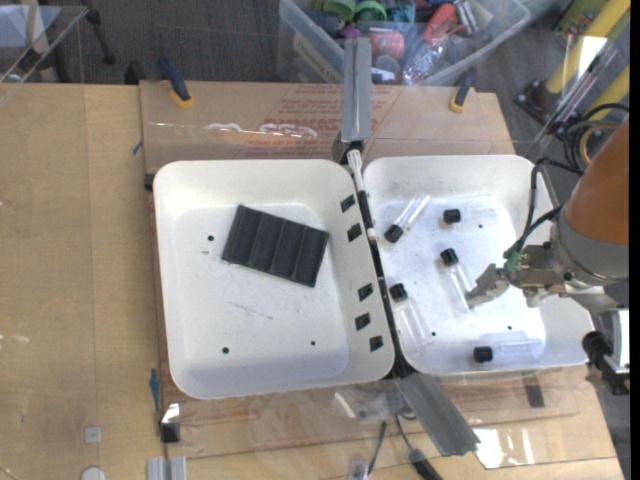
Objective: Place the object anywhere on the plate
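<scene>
The black ridged plate (275, 245) lies tilted in the left bin (190, 353), toward its far side. Several clear vials with black caps lie scattered in the right bin (525, 173). One vial (454, 271) lies near the bin's middle, cap toward the far side. My gripper (488, 286) reaches in from the right and hangs low over the right bin, its tip right beside that vial's lower end. Whether it touches the vial cannot be made out. Another vial (408, 215) lies at the far left of the bin, and another vial (505, 350) near the front edge.
A ridge with black clips (360, 258) divides the two bins. A vial (404, 306) lies close to that ridge. A clear tub of colourful items (400, 13) stands behind the bins. Cables (545, 208) hang by the arm at the right.
</scene>
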Robot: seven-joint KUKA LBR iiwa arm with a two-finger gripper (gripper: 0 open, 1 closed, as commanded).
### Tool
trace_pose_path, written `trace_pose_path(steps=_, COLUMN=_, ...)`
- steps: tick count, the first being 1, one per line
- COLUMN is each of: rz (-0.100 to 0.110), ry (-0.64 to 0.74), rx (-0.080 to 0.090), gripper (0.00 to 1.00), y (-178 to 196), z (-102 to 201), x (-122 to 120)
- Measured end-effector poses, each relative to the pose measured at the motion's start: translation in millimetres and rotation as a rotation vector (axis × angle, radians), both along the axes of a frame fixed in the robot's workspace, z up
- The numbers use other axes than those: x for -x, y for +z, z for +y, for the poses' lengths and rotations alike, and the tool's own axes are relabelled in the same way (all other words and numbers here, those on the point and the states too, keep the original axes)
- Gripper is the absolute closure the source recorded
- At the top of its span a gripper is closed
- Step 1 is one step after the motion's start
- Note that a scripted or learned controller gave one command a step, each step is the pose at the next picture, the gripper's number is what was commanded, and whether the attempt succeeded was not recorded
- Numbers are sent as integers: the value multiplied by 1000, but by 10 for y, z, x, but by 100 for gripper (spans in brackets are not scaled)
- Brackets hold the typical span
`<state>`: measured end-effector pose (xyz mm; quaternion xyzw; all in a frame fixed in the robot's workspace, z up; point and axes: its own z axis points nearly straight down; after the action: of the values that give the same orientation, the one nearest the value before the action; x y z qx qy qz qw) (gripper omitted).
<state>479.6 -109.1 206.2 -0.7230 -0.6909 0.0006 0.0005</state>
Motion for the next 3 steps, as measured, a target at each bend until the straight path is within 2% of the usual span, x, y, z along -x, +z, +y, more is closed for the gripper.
trace_pose_path(steps=1, rz=-1, ry=1, rx=1, gripper=100, y=93, z=-2, x=-6)
trace_pose_path(steps=2, rz=-1, ry=1, rx=1, gripper=0, y=92, z=0, x=-6)
trace_pose_path(steps=3, rz=-1, ry=2, rx=3, gripper=100, y=185, z=-4, x=-13)
